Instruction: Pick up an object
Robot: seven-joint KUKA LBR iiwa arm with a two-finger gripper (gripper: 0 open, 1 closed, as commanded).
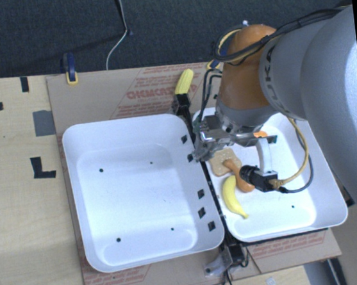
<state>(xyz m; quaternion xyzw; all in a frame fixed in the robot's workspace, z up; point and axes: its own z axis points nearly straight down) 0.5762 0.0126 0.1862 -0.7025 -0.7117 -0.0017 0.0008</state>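
Though partly hidden, tool (213, 148) apparently low.

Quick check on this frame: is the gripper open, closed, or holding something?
Gripper: cannot be told. It is low in the right bin, by the tan piece above the banana; no object is seen in its grasp.

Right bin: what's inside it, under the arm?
In the right bin: a banana, a tan bread-like piece and an orange item. The arm covers the bin's upper part.
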